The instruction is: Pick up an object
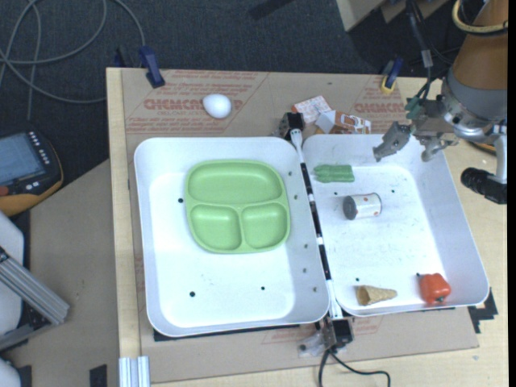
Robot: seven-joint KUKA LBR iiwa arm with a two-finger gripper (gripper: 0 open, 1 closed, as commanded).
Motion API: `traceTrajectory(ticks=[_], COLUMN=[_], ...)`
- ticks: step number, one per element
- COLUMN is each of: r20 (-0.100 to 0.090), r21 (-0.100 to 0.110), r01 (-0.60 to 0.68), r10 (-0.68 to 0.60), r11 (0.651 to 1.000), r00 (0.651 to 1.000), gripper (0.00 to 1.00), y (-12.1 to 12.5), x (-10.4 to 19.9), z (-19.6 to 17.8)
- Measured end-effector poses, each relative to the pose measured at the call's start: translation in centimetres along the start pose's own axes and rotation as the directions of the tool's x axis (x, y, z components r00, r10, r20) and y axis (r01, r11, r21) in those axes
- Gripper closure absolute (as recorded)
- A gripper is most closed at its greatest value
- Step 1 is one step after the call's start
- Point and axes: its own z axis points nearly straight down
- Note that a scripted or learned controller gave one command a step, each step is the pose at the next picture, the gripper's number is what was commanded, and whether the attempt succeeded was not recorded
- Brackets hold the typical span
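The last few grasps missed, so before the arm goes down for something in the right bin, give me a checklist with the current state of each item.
1. Gripper free of any object: ok, nothing shows between its fingers.
2. Fingers open enough to take an object: ok, they look spread.
3. Gripper over the right bin: ok, it hangs above the bin's far edge.
4. Targets lie apart from each other: ok, the green block, the small can, the cone and the red object do not touch.
5. Gripper lined up over one target: not ok, it sits off to the side of the green block.
6. Height above the bin floor: cannot tell.
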Motion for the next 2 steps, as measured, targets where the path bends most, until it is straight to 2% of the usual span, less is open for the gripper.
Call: traceTrajectory(ticks=[1,2], r20=[-0.001,0.000], r21=[0.001,0.002], r01=[0.001,-0.001], r10=[-0.001,0.001], r11=[1.000,1.000], r00=[1.000,1.000], gripper=[0.00,0.00], y=[1.9,0.3], x=[2.8,0.3], z=[2.3,15.2])
